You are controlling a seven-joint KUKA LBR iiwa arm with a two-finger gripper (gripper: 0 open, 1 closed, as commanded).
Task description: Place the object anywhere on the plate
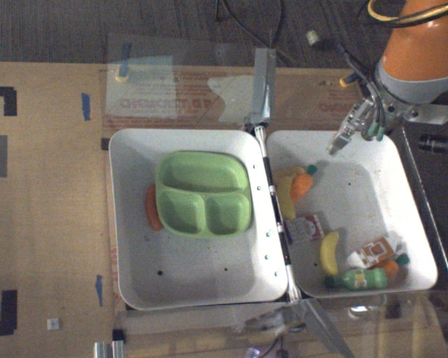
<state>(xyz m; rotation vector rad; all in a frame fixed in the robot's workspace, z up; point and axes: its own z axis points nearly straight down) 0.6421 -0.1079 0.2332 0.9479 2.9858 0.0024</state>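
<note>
Camera view, from where I stand: the green three-compartment plastic plate point(203, 193) sits toward the back of the left white bin point(134, 274), with an orange toy carrot point(152, 207) tucked against its left rim. Nothing lies on the plate. The candidates for placing all lie right of the plate, in the right white bin point(414, 222): a second orange toy carrot point(302, 183) against a pale yellow piece nearest the plate, a small purple-and-white carton point(305, 227), a yellow toy banana point(328, 252), and a green toy bottle point(356, 279) farthest off. The tool point(340, 142) hangs over that bin's back rim; I cannot tell its opening, and I see nothing in it, so I judge no pick has been made.
</note>
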